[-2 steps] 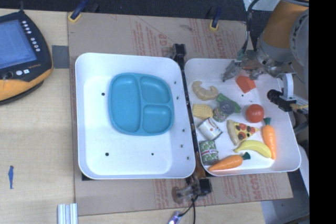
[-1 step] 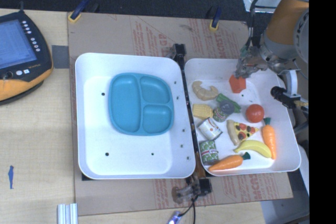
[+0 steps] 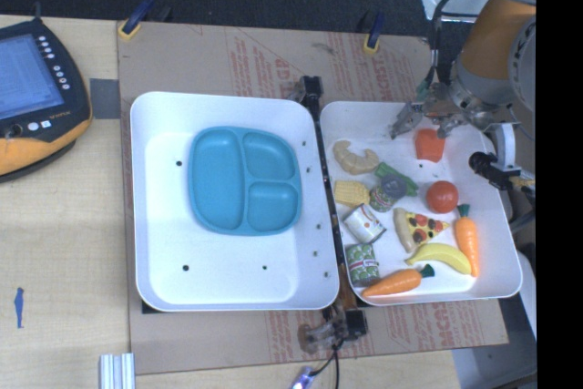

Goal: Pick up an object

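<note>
A: Looking at the claw, I see it hanging over the far end of the right bin, its fingers spread wide, one tip to the left and one to the right.

B: Is it pinching anything?

A: Not that I can make out. A small red-orange piece sits right beneath the claw, just under the right finger, and seems to rest on the bin floor. I'd judge it the likely target, but nothing is gripped between the fingers.

B: So the pick isn't done?

A: By my reading, no. The approach looks made; closing and lifting are left.

B: What else lies near?

A: Below the claw, toward the near end, a tomato, a carrot, a banana and a pizza slice. Down and to the claw's left, a tan croissant-like piece. Well off to the left, the other bin holds a blue divided plate.

B: Any risk?

A: The piece sits off-centre toward one finger, so closing might nudge it aside.
</note>
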